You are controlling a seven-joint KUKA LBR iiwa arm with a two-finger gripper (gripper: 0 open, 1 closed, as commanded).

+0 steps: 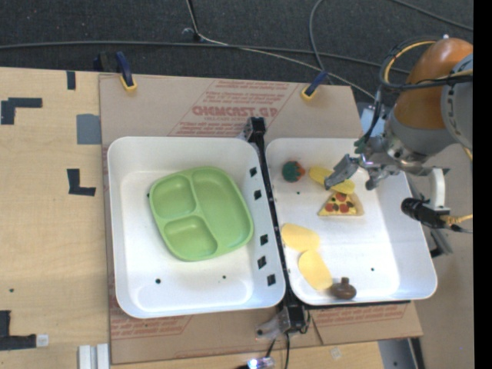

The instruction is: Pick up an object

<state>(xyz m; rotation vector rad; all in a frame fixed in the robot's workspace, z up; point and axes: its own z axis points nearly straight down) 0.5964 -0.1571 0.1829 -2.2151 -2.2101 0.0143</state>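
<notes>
Robotics lab: clamped cardboard (pixel 231 106) on bench, loose cables (pixel 231 43), taped markers.

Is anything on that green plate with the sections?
It's empty. The green plate lies flat in the left bin, and all three of its sections show bare green, with no toy food in them.

Left white bin (pixel 123 229) at frame centre-left holds a green divided plate (pixel 200 214). Bins sit on a cardboard sheet (pixel 223 106), clamped at its top edge by two blue-yellow clips (pixel 124 74). Black cables (pixel 231 41) cross the dark floor at top.
</notes>
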